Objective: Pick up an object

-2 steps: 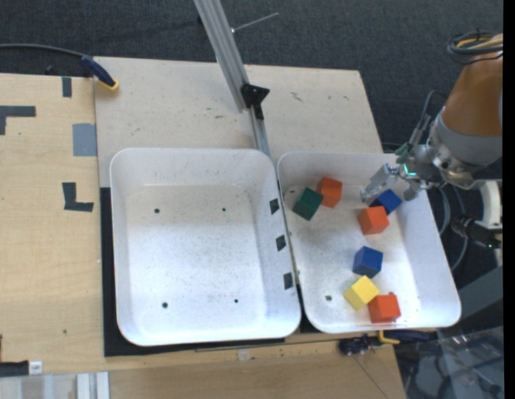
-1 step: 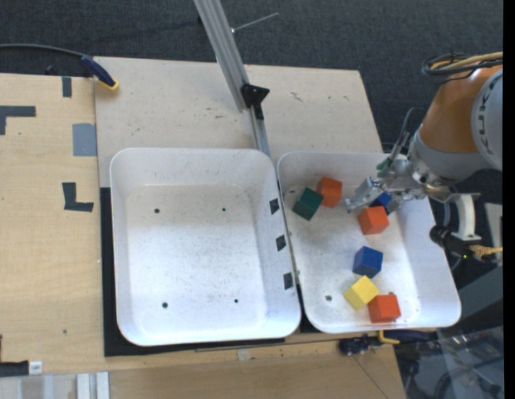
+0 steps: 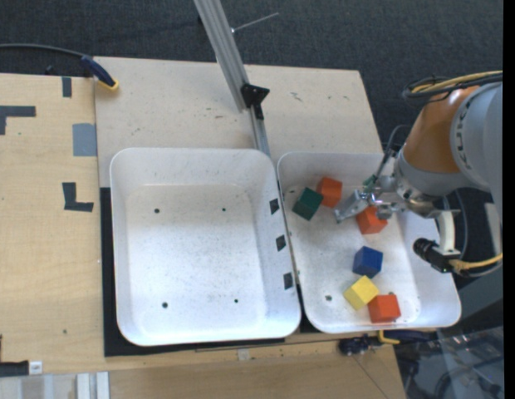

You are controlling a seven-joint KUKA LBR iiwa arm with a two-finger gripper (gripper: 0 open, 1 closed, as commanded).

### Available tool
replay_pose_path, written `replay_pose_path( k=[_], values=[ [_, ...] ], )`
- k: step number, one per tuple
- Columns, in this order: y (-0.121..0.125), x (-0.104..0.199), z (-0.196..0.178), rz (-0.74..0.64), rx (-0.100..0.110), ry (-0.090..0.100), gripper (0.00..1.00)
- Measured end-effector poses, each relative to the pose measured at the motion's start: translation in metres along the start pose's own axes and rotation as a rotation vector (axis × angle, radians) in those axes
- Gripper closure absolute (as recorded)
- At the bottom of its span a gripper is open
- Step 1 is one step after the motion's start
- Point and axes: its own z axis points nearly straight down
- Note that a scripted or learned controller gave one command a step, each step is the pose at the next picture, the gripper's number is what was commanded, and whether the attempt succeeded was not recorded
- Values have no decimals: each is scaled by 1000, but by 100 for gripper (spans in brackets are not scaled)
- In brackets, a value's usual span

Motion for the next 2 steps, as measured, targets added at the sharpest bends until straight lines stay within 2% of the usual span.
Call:
replay_pose_path(
  k=[1,2],
  values=[
    [5,0,-1,-2,-10,1,0],
    [6,0,-10,-3,-14,0,100]
  ],
)
